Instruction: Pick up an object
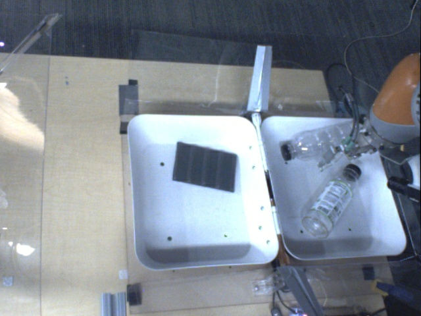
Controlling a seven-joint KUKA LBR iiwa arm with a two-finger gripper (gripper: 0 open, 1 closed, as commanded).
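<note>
Two clear plastic bottles lie in the right bin (388, 242). The upper bottle (312, 143) lies on its side near the bin's back wall, with its black cap pointing left. The lower bottle (327, 206) lies at a slant in the bin's middle, its black cap up and to the right. In the left bin (197, 242) a dark ribbed rectangular pad (204, 166) lies flat. My gripper (354, 143) reaches in from the right, low over the right bin's back right part. It sits beside the upper bottle's base end and just above the lower bottle's cap.
The arm's orange band (398, 101) and grey wrist hang over the right bin's right rim. A metal post (260, 78) stands behind the seam between the bins. Cables and clamps lie along the bench's front and right edges.
</note>
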